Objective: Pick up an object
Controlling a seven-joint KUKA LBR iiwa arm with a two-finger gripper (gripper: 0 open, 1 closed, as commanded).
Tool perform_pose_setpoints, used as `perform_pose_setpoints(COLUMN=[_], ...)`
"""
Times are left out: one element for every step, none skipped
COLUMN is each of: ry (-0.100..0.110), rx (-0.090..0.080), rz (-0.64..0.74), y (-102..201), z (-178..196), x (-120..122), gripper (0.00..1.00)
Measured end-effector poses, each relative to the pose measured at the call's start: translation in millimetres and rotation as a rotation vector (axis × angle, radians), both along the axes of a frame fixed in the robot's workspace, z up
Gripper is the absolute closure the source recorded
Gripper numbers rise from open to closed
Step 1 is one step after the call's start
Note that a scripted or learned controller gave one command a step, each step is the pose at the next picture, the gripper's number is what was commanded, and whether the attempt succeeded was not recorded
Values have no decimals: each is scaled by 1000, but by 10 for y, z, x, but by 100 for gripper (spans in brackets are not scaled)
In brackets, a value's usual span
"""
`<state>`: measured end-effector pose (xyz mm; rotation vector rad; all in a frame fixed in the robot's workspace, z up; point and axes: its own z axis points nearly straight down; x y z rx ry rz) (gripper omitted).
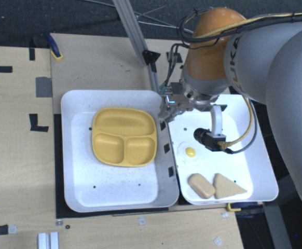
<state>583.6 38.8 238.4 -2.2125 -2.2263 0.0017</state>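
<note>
Hovered with the gripper (167, 109) above the left bin's (114, 187) right rim, just beside the yellow plate (124, 136); could not tell its spread.

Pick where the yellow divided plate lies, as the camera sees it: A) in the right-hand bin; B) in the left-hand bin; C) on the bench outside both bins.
B: the yellow divided plate lies flat inside the left-hand bin, well within its white rim.
</note>
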Motion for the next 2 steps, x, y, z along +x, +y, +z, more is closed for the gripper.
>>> perform_pose_setpoints(ry=[1, 0], rx=[0, -2], rz=[1, -3], y=[531, 503], z=[50, 49], x=[-178, -170], gripper=[100, 0])
